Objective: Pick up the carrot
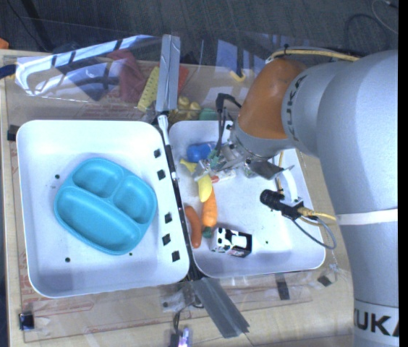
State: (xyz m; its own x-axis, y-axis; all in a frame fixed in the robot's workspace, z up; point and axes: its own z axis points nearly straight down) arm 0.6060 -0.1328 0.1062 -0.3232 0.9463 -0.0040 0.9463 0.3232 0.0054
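Observation:
An orange carrot [209, 211] lies in the right bin [291, 248], just below a small yellow piece [204, 188]. A second, darker orange elongated piece [193, 225] rests beside it against the bin's left wall. My gripper [217, 163] hangs low over the bin's upper left part, above the yellow piece and next to a blue toy [198, 152]. It is a short way above the carrot and apart from it. The orange-banded wrist [265, 107] hides much of the gripper.
A black-and-white toy [231, 241] sits near the right bin's front wall. A blue divided plate [106, 204] lies in the left bin [37, 157]. Black cables and a plug [280, 202] trail off the wrist over the right bin. Clutter lies behind the bins.

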